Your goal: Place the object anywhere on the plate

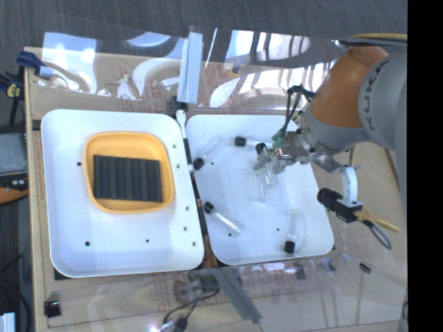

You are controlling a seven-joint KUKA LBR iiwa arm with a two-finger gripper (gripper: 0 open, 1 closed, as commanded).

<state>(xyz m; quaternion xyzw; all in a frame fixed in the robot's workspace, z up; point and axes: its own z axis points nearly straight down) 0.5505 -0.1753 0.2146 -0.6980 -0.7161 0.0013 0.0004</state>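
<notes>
Gripper (266,163) sat over the right bin's (315,244) middle, finger state unclear, possibly on a clear vial (264,183). Yellow plate (128,147) lay mid left bin (62,247).

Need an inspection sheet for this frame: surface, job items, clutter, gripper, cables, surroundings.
Surface: two white bins side by side, left bin and right bin, on a bench.
Job items: yellow plate with a dark ribbed insert in the left bin; clear vials with black caps scattered in the right bin, e.g. one vial near its left wall, another near its front right corner.
Clutter: nothing seen in the left bin beside the plate.
Gripper: gripper low over the right bin's middle, above a clear vial; grasp cannot be told.
Cables: green and dark wires at the wrist; a cable by the bench's front edge.
Surroundings: clear shield with glare behind the bins; grey carpet.
</notes>
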